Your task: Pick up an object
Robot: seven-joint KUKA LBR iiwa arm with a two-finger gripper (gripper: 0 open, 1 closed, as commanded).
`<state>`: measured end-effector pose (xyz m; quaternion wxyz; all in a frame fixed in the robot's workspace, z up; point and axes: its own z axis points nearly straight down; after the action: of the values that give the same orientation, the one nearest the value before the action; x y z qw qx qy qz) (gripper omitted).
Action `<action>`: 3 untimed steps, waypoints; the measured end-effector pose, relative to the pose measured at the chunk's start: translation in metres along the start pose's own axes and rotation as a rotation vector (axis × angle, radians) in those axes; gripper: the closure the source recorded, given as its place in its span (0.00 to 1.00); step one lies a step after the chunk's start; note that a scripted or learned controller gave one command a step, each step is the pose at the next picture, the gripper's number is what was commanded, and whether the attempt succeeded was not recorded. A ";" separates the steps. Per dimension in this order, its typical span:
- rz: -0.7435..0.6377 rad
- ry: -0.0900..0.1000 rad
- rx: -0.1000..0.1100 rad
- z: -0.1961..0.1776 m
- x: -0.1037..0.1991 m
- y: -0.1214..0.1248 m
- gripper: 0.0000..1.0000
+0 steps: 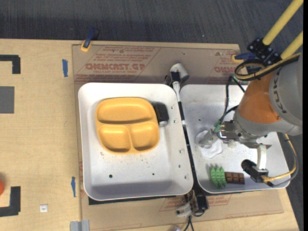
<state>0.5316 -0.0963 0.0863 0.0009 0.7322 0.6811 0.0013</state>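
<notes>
On the counter (38, 129) sit two white bins. The left bin (91, 177) holds a yellow divided tray (127, 124) beside a small black object (161, 113). In the right bin (192, 105), the gripper (210, 139) hangs low over a clear item (212, 149); a green block (218, 176) touches a brown block (235, 178).

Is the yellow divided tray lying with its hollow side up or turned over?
Hollow side up: the yellow divided tray shows three sunken compartments, lying flat in the left bin.

Blue clamp (89, 38) on brown board (120, 64); blue tape (65, 67) beside.
</notes>
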 end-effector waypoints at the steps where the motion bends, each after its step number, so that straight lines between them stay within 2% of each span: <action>1: -0.007 -0.001 0.000 0.001 0.006 0.033 0.00; 2: -0.191 -0.001 -0.001 0.001 0.002 0.065 0.00; 3: -0.192 -0.002 -0.006 -0.011 0.003 0.067 1.00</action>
<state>0.5984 -0.0986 0.0972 0.0038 0.6635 0.7482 0.0025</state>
